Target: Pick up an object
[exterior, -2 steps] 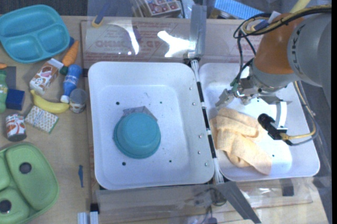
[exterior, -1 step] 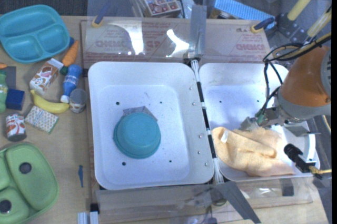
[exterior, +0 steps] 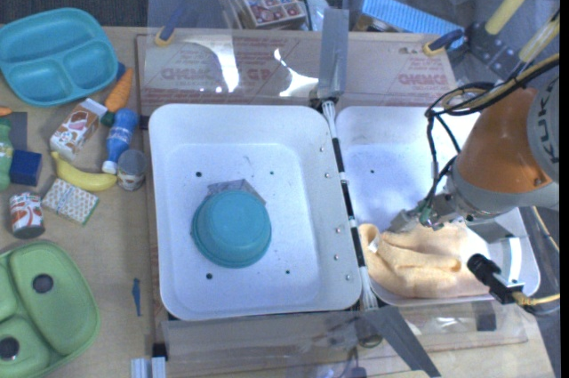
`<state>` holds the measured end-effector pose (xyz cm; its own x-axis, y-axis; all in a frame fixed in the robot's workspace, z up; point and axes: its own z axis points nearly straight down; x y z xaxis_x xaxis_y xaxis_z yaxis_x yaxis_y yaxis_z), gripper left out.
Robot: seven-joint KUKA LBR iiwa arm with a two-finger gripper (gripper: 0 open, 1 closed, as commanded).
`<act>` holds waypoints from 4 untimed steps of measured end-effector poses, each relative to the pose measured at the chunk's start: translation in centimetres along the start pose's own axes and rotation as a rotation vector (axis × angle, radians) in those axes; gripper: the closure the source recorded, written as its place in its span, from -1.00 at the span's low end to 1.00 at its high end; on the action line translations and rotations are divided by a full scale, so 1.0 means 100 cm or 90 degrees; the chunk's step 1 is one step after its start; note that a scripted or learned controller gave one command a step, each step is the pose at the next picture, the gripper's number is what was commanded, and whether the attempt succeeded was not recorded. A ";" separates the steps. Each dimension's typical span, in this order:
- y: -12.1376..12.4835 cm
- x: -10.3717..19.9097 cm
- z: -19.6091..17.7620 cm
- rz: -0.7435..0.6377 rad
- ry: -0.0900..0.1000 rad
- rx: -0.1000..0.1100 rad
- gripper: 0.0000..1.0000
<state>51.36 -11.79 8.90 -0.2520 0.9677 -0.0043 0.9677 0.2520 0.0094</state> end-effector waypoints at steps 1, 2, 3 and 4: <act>0.001 -0.001 -0.011 0.002 -0.002 -0.004 1.00; 0.001 -0.001 -0.011 0.002 -0.002 -0.004 -1.00; -0.025 0.024 -0.001 0.081 -0.002 -0.003 -1.00; 0.027 -0.020 -0.045 0.151 0.001 0.006 -1.00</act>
<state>54.39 -13.03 13.44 -0.0179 0.9998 -0.0013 0.9998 0.0179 0.0009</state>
